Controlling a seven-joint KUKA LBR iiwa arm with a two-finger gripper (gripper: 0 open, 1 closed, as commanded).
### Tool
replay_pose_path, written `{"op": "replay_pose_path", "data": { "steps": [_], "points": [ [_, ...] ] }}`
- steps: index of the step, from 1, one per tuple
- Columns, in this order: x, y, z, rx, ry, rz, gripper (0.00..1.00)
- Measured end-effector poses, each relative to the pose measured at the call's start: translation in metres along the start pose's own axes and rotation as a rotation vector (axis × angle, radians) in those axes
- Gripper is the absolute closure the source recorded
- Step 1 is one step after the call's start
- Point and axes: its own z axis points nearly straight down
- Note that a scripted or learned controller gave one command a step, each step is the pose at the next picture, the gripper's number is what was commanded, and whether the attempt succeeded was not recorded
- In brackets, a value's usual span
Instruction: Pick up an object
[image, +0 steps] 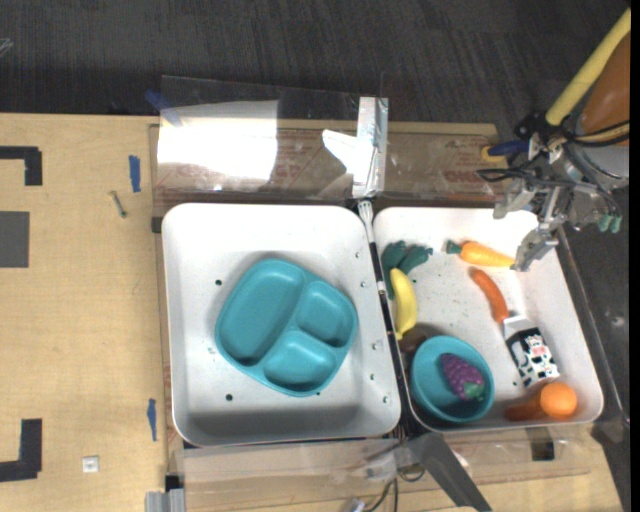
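My gripper hangs over the far right corner of the right bin, just right of an orange carrot-shaped toy. Nothing shows held in it. Below the carrot lies a red-orange chili. A yellow banana and a dark green toy lie along the bin's left wall. A teal bowl at the front holds purple grapes. A small white printed box and an orange sit at the front right.
The left bin holds a teal divided plate. A divider wall separates the two bins. A clear plastic sheet stands behind the bins. The arm's cables and yellow hose crowd the top right.
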Motion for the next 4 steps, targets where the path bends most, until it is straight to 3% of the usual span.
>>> {"op": "replay_pose_path", "data": {
  "steps": [1,2,3,4],
  "points": [
    [-0.004,-0.017,0.123,0.000,-0.002,0.094,0.00],
    [0.032,-0.004,0.127,-0.001,-0.001,0.212,0.00],
    [0.055,0.067,0.126,-0.003,-0.004,0.301,0.00],
    [0.051,0.066,0.111,-0.001,-0.018,0.301,1.00]
  ]
}}
